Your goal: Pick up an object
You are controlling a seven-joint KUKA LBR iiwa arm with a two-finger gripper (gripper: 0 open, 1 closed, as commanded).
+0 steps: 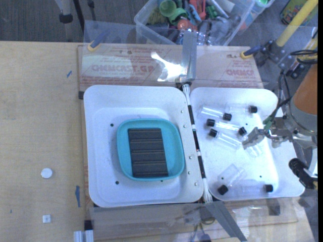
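Two shallow white bins sat side by side on the desk. The left bin held a teal tray with rounded corners, and a dark ribbed block lay flat inside it. The right bin held several clear plastic vials with black caps, scattered loosely: a group near the middle, one toward the far corner, and two along the near edge and. The vials were see-through and hard to make out against the white floor; the black caps marked them best. The gripper hung low over the right side of the right bin, just beside the middle group of vials. Whether its fingers were spread or closed could not be told. Behind the bins stood a clear tub of mixed coloured toys.
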